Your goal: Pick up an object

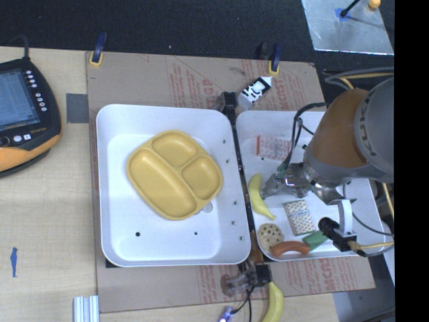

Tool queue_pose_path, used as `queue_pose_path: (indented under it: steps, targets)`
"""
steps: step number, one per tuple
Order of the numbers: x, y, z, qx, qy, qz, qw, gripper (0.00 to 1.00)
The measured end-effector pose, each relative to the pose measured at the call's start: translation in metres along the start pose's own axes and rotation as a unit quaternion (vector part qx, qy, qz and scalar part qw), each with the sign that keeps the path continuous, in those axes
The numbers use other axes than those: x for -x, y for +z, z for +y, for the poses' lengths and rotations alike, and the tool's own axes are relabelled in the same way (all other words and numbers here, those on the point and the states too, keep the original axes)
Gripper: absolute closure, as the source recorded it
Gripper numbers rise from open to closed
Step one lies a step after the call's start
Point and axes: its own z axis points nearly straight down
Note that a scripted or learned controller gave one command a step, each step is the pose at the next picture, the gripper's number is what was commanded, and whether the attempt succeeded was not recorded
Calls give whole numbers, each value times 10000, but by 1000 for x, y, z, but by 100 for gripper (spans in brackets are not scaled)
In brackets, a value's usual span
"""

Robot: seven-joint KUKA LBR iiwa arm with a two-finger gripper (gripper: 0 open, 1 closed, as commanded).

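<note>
My gripper [280,184] reaches into the right bin [249,123] from under the orange wrist band, hanging over the bin's middle. A yellow banana [258,194] lies just left of it along the bin's left wall. A checkered packet [299,217] sits below the gripper. Near the front wall lie a round dotted cookie [270,234], an orange-red ring [290,249] and a green block [314,240]. A white packet with red print [272,147] rests at the bin's back.
The left bin [110,180] holds a yellow three-part plate [173,173]. A second banana [271,302] lies on the cardboard in front of the bins. A teach pendant [23,116] sits at the far left. A black-and-white tag [255,90] lies behind the bins.
</note>
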Motion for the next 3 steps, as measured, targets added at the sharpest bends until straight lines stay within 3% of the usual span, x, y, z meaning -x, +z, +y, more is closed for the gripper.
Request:
queue_pose_path:
  steps: [1,2,3]
  targets:
    - [0,0,98,-7,10,24,10000,0]
    - [30,0,123,-8,9,22,10000,0]
    - [49,0,125,4,8,18,10000,0]
